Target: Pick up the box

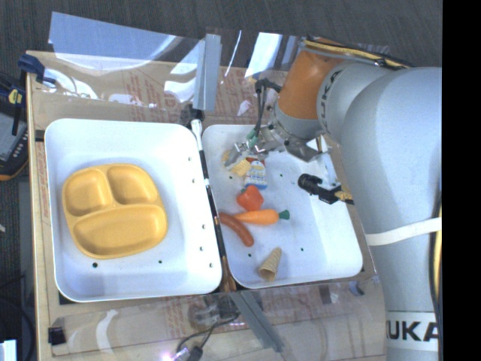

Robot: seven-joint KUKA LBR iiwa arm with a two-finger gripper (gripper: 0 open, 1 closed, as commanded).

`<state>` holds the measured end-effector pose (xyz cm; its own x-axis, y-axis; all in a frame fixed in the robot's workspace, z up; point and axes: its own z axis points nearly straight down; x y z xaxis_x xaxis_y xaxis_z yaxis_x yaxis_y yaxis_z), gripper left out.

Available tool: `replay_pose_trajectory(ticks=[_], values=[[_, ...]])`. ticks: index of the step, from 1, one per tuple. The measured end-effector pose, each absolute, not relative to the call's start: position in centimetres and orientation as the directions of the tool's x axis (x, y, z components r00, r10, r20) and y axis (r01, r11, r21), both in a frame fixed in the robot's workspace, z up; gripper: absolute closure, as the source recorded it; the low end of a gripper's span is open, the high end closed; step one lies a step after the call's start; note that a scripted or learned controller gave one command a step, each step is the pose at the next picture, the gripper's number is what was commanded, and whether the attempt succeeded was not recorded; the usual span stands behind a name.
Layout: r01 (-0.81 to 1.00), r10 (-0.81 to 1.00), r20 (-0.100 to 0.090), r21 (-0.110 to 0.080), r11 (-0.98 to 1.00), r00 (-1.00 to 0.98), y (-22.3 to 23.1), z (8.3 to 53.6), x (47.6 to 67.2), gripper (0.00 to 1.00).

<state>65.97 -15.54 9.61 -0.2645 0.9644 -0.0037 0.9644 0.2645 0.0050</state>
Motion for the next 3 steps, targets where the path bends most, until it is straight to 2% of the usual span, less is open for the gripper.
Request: replay_pose_trajectory(ticks=[1, 2, 3], values=[[0.963, 0.963, -0.007, 0.007, 0.268, -0.268, -15.5, 10.8, 66.1, 1.0], [0.958, 0.958, 0.0, 0.001, 0.288, -0.288, -8.2, 20.7, 65.8, 1.0], [0.958, 0.958, 0.0, 0.0, 0.287, -0.287, -8.2, 20.7, 65.7, 0.0]])
